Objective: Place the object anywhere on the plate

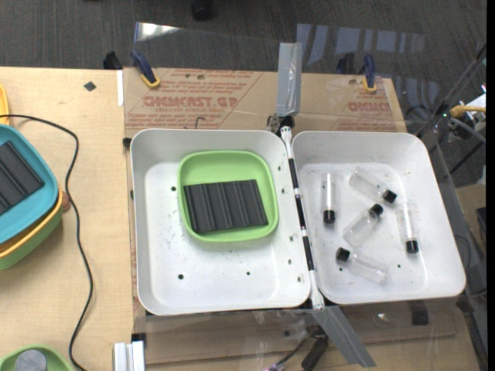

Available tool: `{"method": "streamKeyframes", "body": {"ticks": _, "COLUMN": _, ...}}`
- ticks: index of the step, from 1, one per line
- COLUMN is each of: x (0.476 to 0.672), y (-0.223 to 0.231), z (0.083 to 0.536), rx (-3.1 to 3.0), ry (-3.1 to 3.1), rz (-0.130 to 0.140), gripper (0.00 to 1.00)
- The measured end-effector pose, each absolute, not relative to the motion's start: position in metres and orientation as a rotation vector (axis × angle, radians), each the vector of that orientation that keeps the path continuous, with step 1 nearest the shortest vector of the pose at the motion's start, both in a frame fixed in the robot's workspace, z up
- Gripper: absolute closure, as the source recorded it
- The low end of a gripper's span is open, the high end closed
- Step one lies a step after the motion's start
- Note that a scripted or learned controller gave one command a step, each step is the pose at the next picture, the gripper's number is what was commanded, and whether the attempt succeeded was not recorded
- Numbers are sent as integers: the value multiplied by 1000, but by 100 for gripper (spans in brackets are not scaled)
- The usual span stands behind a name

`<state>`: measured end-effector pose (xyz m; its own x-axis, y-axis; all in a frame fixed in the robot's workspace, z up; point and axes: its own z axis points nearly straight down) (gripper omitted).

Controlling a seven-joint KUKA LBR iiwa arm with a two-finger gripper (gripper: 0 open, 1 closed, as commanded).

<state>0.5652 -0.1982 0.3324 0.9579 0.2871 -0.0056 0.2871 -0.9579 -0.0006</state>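
Five clear vials with black caps [363,224] are lying scattered on the floor of the right bin [437,280], some near one another and at different angles, none of them touching the plate. The green plate [224,161] is sitting well apart in the left bin [216,280], towards its far side, and is bearing a dark ribbed mat [227,205] across its middle. How the gripper is standing cannot be told.
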Motion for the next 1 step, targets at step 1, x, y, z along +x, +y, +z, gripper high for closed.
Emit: {"method": "streamKeyframes", "body": {"ticks": 1, "x": 586, "y": -222, "z": 397, "rx": 3125, "ry": 323, "rz": -9, "gripper": 0}}
